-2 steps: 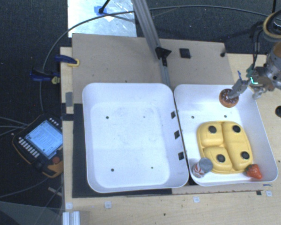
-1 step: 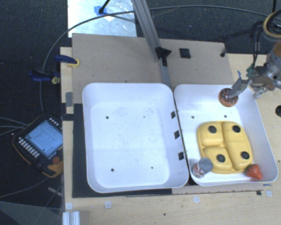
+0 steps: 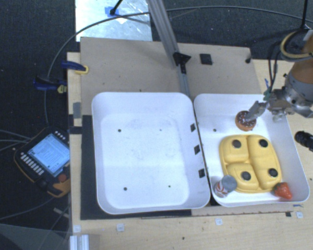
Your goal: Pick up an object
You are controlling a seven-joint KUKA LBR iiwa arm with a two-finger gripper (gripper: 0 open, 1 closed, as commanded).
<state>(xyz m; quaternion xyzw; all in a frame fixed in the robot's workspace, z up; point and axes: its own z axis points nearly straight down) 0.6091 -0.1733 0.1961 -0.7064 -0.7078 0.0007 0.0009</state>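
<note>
We see the grey arm with its orange band (image 3: 305, 72) cut off by the right edge. Its two-finger gripper (image 3: 255, 112) covers part of a small round brown object (image 3: 244, 121), and we cannot tell what that is. The small grey-and-red object (image 3: 224, 186) is too small to identify.

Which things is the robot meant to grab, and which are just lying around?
For the job:
gripper
brown donut
yellow tray
red toy
grey toy
right bin

Just lying about:
left bin
handheld screen
clamps
cables
</note>
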